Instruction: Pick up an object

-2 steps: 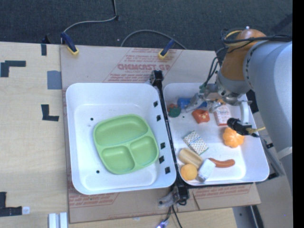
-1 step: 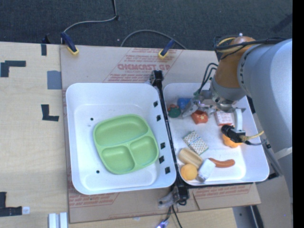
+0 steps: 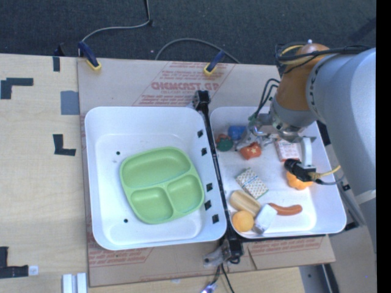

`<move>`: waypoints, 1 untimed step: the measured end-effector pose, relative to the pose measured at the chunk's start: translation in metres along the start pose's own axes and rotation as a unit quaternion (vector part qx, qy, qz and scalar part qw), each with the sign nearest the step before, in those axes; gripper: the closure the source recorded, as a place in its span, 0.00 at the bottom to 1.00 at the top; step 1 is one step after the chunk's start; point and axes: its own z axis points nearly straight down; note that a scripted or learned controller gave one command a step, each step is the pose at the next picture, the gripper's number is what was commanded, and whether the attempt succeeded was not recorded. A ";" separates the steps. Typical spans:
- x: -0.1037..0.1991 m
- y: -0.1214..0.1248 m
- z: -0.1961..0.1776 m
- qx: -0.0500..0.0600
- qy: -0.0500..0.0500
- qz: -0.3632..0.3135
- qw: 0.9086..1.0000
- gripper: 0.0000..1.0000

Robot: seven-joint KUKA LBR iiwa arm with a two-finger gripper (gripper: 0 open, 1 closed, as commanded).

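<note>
My gripper point(image 3: 259, 135) hangs low over the upper middle of the right bin point(image 3: 324, 221), under the orange wrist band. A red-orange toy point(image 3: 250, 152) lies just below its tip, touching or nearly so. A blue piece point(image 3: 236, 131) and a green piece point(image 3: 224, 143) sit to its left. Lower in the bin lie a checkered packet point(image 3: 252, 183), a bread roll point(image 3: 244, 200), an orange ball point(image 3: 242, 221), a sausage point(image 3: 286, 210) and a yellow-orange toy point(image 3: 297, 178). Nothing is visibly between the fingers.
The left bin point(image 3: 98, 163) holds a green divided plate point(image 3: 162, 184). A white card point(image 3: 287, 149) lies by the arm in the right bin. Black clips line the shared wall between the bins point(image 3: 211, 157). Cables and yellow clamps point(image 3: 214, 67) lie behind.
</note>
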 end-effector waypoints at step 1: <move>0.086 -0.027 -0.089 0.001 0.002 -0.002 1.000 1.00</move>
